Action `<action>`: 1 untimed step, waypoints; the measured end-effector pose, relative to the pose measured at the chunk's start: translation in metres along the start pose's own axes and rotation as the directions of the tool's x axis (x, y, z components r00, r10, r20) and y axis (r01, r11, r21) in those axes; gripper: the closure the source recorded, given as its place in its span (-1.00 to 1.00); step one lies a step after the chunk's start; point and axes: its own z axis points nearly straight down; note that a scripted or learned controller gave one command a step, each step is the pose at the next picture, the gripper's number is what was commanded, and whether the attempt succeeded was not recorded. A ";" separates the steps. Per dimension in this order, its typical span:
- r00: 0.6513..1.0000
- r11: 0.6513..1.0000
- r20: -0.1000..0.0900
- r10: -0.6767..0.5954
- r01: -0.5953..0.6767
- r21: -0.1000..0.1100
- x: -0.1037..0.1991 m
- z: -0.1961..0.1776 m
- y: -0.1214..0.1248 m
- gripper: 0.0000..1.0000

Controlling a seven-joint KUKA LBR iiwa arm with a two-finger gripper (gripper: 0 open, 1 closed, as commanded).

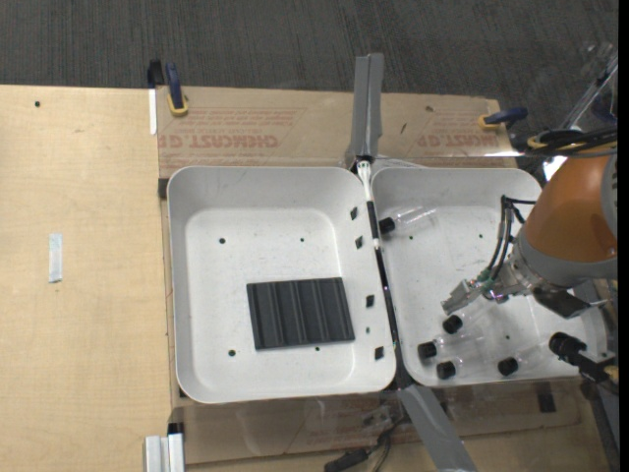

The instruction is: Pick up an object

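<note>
Nearest the camera, along the front of the right bin [432, 180], several small clear bottles with black caps [447, 347] lay scattered on the white floor, close together but mostly apart. Just above them the gripper [470, 293] sat low over the bin floor, its tip beside a clear bottle [462, 315] lying on its side. Whether the jaws were spread or closed could not be told at that size and slant, nor whether anything was caught between them. The orange band [580, 209] of the arm rose behind it toward the right. Farther back, another clear bottle [405, 219] rested near the bin's rear left corner, well apart from the gripper. Across the divider, the left bin [197, 195] held a dark ribbed slab [300, 313] lying flat.

By my judgement the step in hand was the approach or grasp attempt on the near bottle. Next would come a firm close squarely across its body, since a clear round bottle might roll away, then a straight lift.
</note>
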 end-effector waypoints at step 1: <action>1.000 1.000 0.000 0.000 0.000 0.004 0.082 -0.123 0.019 1.00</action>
